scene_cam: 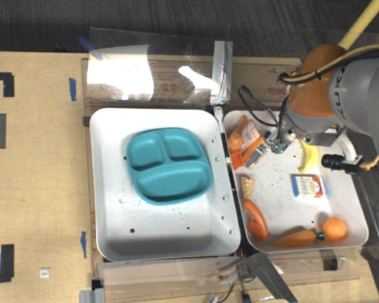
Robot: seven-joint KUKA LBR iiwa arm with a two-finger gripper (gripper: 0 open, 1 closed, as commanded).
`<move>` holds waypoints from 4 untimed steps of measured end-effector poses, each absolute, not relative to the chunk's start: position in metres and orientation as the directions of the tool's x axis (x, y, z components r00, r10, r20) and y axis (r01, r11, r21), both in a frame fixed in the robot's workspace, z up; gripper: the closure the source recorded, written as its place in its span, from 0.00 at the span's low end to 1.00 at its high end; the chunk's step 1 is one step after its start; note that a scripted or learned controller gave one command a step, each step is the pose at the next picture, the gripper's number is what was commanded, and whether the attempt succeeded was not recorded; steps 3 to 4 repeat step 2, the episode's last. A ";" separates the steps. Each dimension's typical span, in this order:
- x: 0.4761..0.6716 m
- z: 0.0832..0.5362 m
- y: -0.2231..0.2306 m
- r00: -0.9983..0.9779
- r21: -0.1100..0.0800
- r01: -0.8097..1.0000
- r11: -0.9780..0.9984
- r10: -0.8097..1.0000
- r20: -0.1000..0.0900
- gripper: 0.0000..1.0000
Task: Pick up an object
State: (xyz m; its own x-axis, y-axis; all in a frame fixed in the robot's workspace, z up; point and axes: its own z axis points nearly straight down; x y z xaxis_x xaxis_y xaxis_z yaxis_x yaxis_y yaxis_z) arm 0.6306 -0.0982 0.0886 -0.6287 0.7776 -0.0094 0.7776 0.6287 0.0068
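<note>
You've got the arm [341, 87] coming in from the right, wrist over the far end of the right bin [360, 232]. Gripper [260, 151] is low over that bin's far-left corner, tip angled down-left toward the divider. Can't tell if it's released or clenched: the tip is too small and it blends into the clutter.

Right at the tip there's an orange packet [245, 137], with the gripper touching or overlapping its near edge. You can't see it between the fingers, so don't count it as grasped. Its long axis looks roughly along the bin's left wall, but the outline is partly hidden, so heading is unclear.

Other things in the right bin:
- yellow piece [310, 158], long axis near-vertical in view, just right of the gripper
- small white carton [307, 185], near mid-bin, slightly tilted
- orange ball [334, 228], near corner
- carrot [297, 237], lying left-right along the near wall, thick end touching or just beside the ball
- red-orange curved piece [257, 219], against the left wall, long axis running far-to-near

The left bin [114, 232] holds a teal divided tray [169, 165], flat, well apart from the gripper.
</note>
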 end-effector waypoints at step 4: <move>0.668 0.242 -0.116 -0.596 0.011 0.803 0.596 0.803 -0.012 1.00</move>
